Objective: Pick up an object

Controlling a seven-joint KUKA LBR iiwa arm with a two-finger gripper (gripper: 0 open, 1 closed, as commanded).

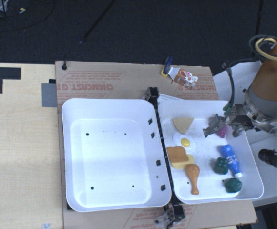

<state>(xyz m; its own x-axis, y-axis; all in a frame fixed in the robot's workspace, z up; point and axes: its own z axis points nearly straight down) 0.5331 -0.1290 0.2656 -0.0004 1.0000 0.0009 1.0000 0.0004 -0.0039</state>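
The right bin [252, 149] holds several toy foods. A beige cheese wedge [183, 124] lies at its back left, with a fried egg [184, 141] just in front of it. A slice of toast [177, 154] rests on a yellow piece, and a brown drumstick [193, 178] lies near the front. A blue bottle [230, 159] sits between two dark green pieces [220, 166] [232, 185]. My gripper [222, 124] hangs low over the bin's right back part. A small magenta piece [221, 132] shows right beneath it; whether they touch is unclear.
The left bin [69, 128] stands beside the right one, with a black divider [158, 137] between them. A small printed packet [185, 78] and a blue-yellow clip [166, 67] lie on the cardboard behind the bins. The arm's body [267, 87] and cables crowd the right side.
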